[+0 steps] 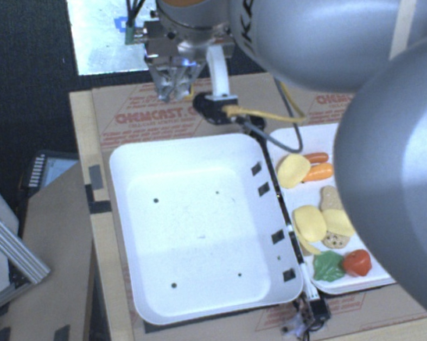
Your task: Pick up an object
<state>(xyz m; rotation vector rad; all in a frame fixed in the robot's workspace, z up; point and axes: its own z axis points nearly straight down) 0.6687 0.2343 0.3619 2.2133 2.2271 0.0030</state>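
bins (140, 239): 2 | yellow pieces (293, 169): 3 | red tomato (357, 263): 1

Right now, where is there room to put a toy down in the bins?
The left bin has a bare white floor from rim to rim, up to the black-clipped divider. The right bin is crowded: yellow pieces, a carrot, a green piece and a red piece sit packed together, with the arm overhead.

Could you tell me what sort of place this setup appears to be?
Probably a robotics lab's bin-picking test bench: a KUKA arm with its gripper hangs over two white bins, the right one holding toy food, all on a cardboard-covered bench.
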